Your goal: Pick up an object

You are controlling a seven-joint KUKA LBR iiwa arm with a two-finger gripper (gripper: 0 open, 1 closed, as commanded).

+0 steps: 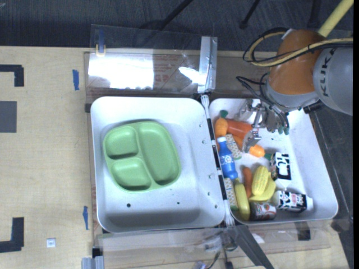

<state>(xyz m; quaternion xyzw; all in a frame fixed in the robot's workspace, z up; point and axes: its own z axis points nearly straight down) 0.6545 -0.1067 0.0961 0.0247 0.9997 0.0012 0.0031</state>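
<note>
Right bin (314,150): blue tube (228,157) lies lengthwise; jaws (268,122) above.

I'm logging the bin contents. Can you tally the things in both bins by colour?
Green: 1, tray
Yellow: 2, corn, banana
Orange: 3, bottle, carrot, small piece
Blue: 1, tube
Black-and-white: 2, cartons
Red: 1, can
Total: 10

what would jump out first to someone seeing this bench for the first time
The green divided plate lies alone in the left bin, bright against the white. The right bin is crowded with small toy foods and containers, among them a yellow corn cob, a banana and a blue tube. Above that bin's far end hangs the arm's orange band, with the gripper just over the pile.
</note>
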